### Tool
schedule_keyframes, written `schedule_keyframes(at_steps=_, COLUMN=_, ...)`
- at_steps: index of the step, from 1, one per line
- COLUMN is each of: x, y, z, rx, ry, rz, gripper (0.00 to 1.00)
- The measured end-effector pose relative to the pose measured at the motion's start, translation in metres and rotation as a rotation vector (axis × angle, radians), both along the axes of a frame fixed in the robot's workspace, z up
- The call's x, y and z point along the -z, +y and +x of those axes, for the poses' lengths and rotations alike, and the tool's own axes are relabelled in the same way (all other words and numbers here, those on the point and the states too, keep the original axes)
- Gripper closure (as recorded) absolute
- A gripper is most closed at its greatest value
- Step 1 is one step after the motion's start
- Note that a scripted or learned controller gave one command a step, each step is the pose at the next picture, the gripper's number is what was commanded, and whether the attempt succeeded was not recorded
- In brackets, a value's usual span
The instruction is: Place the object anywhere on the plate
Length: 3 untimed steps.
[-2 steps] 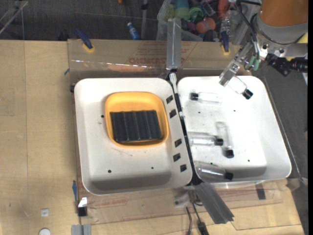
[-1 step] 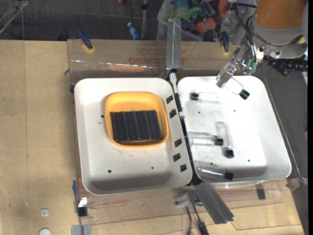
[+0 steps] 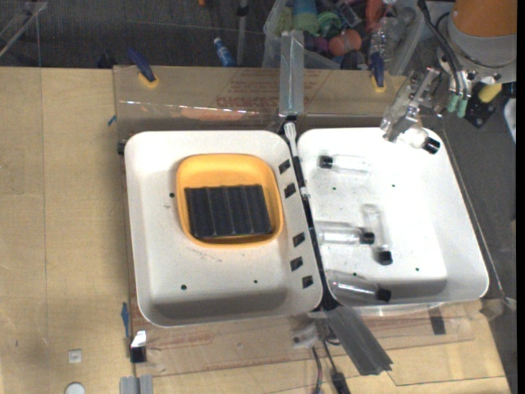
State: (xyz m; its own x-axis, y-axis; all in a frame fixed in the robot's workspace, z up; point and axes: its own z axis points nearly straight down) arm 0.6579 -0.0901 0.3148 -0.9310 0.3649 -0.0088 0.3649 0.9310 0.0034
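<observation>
While the orange plate (image 3: 190, 169) sits in the left bin (image 3: 148, 245), it already carries a dark ribbed rectangular slab (image 3: 228, 211) across most of its floor. Whether that slab counts as the object for this task cannot be settled from this view; it reads more as a fixture of the plate.

Moving right, the divider (image 3: 295, 212) between the bins runs down the middle with small dark tabs along it. In the right bin (image 3: 459, 220) lie several small clear tubes with dark caps: one tube near the back (image 3: 344, 163), a pair close together at the centre (image 3: 367, 230), and one at the front wall (image 3: 358, 286). All of them rest on the bin floor, well apart from the plate.

Further right, the gripper (image 3: 408, 121) hangs over the back right corner of the right bin, above its rim. A pale piece with a dark tip (image 3: 427, 143) shows just beside its lower end, but whether this is a held tube or part of the tool is unclear, and the gripper's state cannot be told.

Assessment: placement is not confirmed. On present evidence a tube remains to be secured, carried across the divider and set down on the plate.
</observation>
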Motion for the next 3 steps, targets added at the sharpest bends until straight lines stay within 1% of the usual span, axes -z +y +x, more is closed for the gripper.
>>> schedule_keyframes(at_steps=1, x=-0.011, y=-0.011, z=0.003, rx=-0.073, ry=0.0, rz=-0.001, gripper=1.0)
schedule_keyframes(at_steps=2, x=-0.123, y=-0.087, z=0.002, rx=-0.444, ry=-0.002, rz=-0.005, gripper=1.0)
schedule_keyframes(at_steps=3, x=-0.122, y=-0.131, z=0.01, rx=-0.664, ry=-0.002, rz=-0.007, gripper=1.0)
